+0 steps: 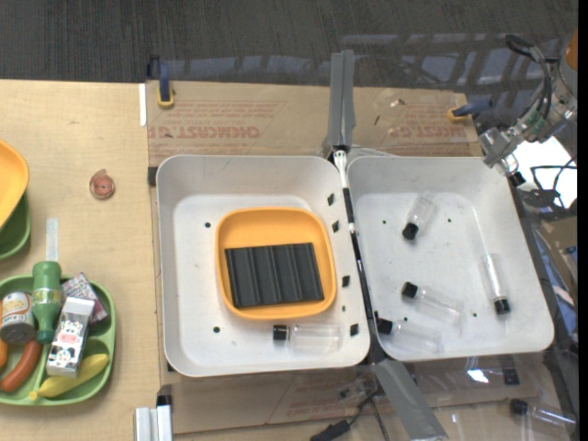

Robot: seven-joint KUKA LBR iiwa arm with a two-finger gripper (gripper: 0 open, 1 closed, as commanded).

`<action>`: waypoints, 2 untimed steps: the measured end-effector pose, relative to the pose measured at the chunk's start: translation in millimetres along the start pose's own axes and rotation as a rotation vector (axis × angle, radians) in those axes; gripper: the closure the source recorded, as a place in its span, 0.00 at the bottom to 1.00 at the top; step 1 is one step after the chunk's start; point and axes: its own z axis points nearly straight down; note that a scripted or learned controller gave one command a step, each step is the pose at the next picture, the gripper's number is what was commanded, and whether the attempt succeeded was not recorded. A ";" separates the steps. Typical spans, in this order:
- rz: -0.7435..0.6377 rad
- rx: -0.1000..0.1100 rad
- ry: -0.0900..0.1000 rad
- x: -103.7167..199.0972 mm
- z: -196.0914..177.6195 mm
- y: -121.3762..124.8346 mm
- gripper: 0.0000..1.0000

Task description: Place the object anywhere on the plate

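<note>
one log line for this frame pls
gripper: above right bin's far right corner, fingers unclear | yellow plate: left bin, holds dark ridged block | clear vials: four right bin, one left bin

Both bins are plain white: the left bin (184, 246) carries an orange-yellow plate (276, 230) with a dark grey ribbed panel (276, 276), and the right bin (514, 246) holds clear vials with black caps (410, 231). At lower left, a green tray (92, 379) sits on the pale wood counter (73, 136).
</note>
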 end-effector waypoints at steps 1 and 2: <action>-0.266 -0.002 0.000 -0.5 -15.2 -0.2 1.00; -0.474 -0.001 0.002 1.8 3.6 -3.9 1.00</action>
